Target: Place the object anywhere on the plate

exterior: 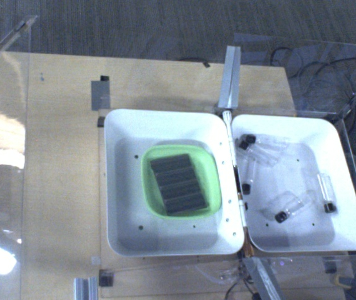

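Note:
A square light-green plate lies in the left white bin. On the plate rests a dark grey ribbed block, tilted slightly, covering most of the plate's middle. In the right white bin lie several clear small bottles with black caps: one at the upper left, one low in the middle, one at the right.
A grey metal post stands behind the seam between the two bins. A small black cap sits by the right bin's left wall. The wooden bench stretches to the left under a clear sheet. Cables run behind the right bin.

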